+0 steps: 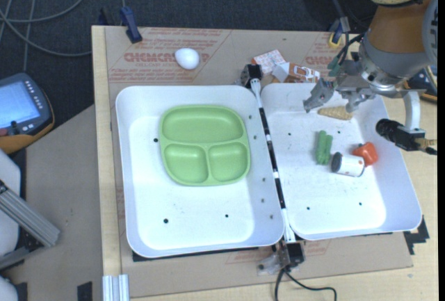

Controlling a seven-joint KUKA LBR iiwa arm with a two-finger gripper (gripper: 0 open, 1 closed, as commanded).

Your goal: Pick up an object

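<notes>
1. We see a green oblong piece (323, 147) lying flat near the middle of the right bin (389, 213), its long side running roughly up and down the view.
2. We see a small white cylinder with a dark end (346, 165) lying on its side just right of and below the green piece.
3. We see an orange piece (365, 152) touching or just beside the cylinder's upper right.
4. We see a tan, elongated item (335, 112) lying near the bin's far rim.
5. We see a green three-compartment plate (205, 144) lying flat in the left bin (139, 202).
</notes>
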